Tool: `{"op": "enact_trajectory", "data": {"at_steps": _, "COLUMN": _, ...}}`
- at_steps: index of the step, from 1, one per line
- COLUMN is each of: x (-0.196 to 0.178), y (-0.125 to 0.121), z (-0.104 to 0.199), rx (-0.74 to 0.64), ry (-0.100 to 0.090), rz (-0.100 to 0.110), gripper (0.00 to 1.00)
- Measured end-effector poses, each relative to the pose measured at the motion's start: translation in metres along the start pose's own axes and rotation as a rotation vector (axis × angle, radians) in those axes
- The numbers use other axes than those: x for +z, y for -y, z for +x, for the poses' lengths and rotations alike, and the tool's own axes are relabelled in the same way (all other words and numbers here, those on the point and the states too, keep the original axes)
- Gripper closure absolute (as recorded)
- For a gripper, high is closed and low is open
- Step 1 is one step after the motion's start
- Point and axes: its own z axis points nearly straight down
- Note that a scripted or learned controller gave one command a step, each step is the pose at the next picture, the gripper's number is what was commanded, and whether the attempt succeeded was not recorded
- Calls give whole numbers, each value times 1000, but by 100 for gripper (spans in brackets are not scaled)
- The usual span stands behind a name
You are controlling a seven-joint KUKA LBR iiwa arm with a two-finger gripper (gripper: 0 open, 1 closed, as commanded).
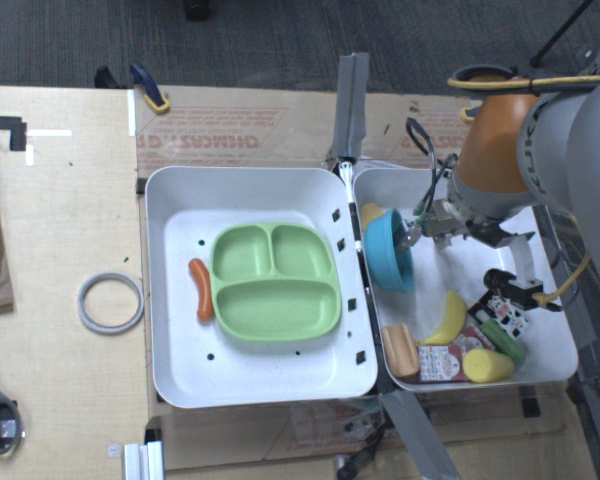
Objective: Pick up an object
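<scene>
While tilted on edge, blue bowl [388,251] touches gripper [416,230].

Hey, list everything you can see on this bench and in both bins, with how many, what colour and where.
Bins: two, white, side by side.
Divided plate: one, green, left bin.
Sausage-shaped toy: one, orange, left of the plate.
Bowl: one, blue, tilted, right bin's left side.
Banana: one, yellow, right bin.
Bread-like piece: one, tan, right bin's front.
Tape ring: one, grey, bench left of the bins.
Clamp: one, blue and yellow, back of the bench.
Gripper: one, grey, beside the bowl.
</scene>
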Motion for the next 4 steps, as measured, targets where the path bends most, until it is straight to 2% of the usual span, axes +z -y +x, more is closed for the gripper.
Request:
{"op": "enact_trajectory", "data": {"at_steps": 1, "x": -9, "y": -49, "z": -18, "rx": -74, "ry": 1, "rz": -2, "gripper": 0}}
{"op": "enact_trajectory", "data": {"at_steps": 2, "x": -100, "y": -40, "z": 6, "rx": -215, "ry": 2, "rz": -2, "gripper": 0}}
{"op": "enact_trajectory", "data": {"at_steps": 3, "x": -30, "y": -45, "z": -33, "rx": -100, "ry": 0, "rz": 1, "gripper": 0}}
{"op": "enact_trajectory", "data": {"at_steps": 4, "x": 0, "y": -38, "z": -16, "rx": -24, "ry": 0, "rz": 0, "gripper": 0}}
